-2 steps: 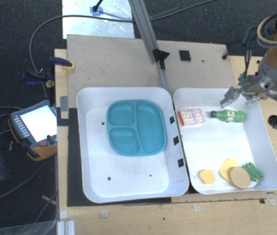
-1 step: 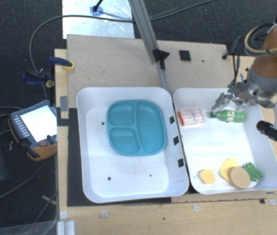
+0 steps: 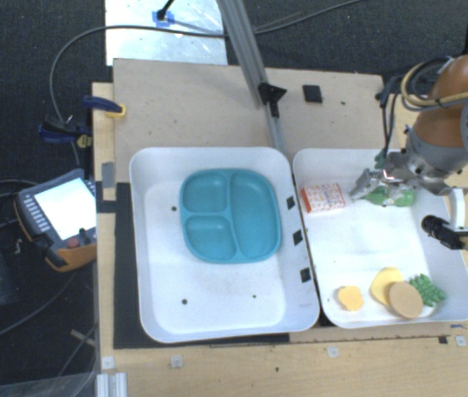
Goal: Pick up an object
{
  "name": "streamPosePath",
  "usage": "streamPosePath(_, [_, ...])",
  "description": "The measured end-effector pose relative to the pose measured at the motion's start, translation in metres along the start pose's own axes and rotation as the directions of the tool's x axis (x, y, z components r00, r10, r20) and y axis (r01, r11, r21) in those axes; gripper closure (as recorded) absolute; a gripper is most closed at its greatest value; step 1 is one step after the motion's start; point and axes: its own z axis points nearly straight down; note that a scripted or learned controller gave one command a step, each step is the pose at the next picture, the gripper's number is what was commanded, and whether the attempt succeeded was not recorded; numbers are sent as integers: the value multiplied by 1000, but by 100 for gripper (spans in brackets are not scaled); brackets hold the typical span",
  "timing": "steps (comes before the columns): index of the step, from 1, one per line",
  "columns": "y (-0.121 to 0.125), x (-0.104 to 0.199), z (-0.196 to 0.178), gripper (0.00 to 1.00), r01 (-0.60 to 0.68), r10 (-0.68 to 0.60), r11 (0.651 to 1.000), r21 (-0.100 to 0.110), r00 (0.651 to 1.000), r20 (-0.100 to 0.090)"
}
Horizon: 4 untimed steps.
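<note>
Two white bins sit side by side on the bench. The left bin [image 3: 159, 304] carries a blue divided plate [image 3: 230, 215], lying flat toward its far half. Over in the right bin [image 3: 366, 246], a small red-and-white patterned box [image 3: 323, 197] lies at the far left, close to the divider. At the near right there's a cluster: a small orange round piece [image 3: 350, 298], a yellow piece [image 3: 385, 283] touching a tan disc [image 3: 405, 299], and a green leafy thing [image 3: 427, 289] just beside the disc.

The arm [image 3: 457, 114] comes in from the right, its wrist bent down over the far right of that bin. The gripper [image 3: 385, 187] sits low over a green object [image 3: 393, 194]; I cannot tell how wide the claw is, or whether it has hold of the object.
</note>
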Motion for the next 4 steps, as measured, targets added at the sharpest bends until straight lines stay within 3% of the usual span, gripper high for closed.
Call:
streamPosePath(1, [2,0,-14,100,2,-2,1000,-7,1000,1])
streamPosePath(3, [0,-5,-143,100,3,-3,1000,-11,1000,2])
streamPosePath(4, [2,-4,-157,100,4,-4,1000,-6,1000,1])
